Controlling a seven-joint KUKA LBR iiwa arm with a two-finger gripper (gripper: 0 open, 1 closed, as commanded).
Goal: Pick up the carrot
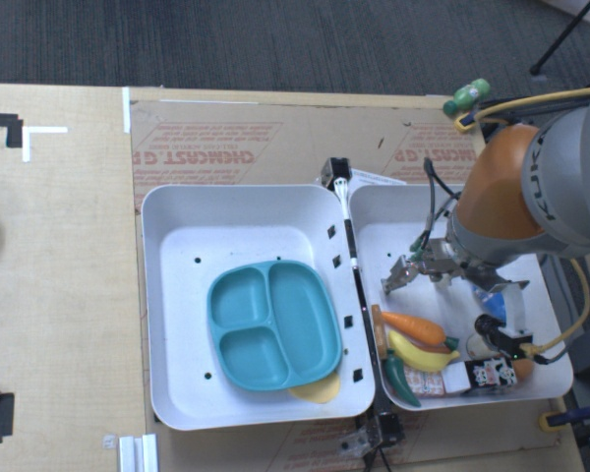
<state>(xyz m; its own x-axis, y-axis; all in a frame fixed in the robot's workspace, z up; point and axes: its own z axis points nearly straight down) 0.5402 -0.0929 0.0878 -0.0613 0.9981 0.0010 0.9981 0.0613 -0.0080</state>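
- carrot point(415, 326) — smooth, shiny orange plastic
- banana point(420, 354) — glossy yellow plastic
- teal divided plate point(273, 325) — smooth plastic with a soft sheen
- bins point(173, 226) — white plastic, smooth, slightly glossy
- claw point(410, 272) — bare grey metal
- arm band point(500, 186) — glossy orange
- table point(54, 283) — matt pale wood
- sheet under the bins point(236, 146) — matt brown printed cardboard

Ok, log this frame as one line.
tool: above right bin, nothing held | carrot: in right bin, on banana, not picked up | teal plate: left bin
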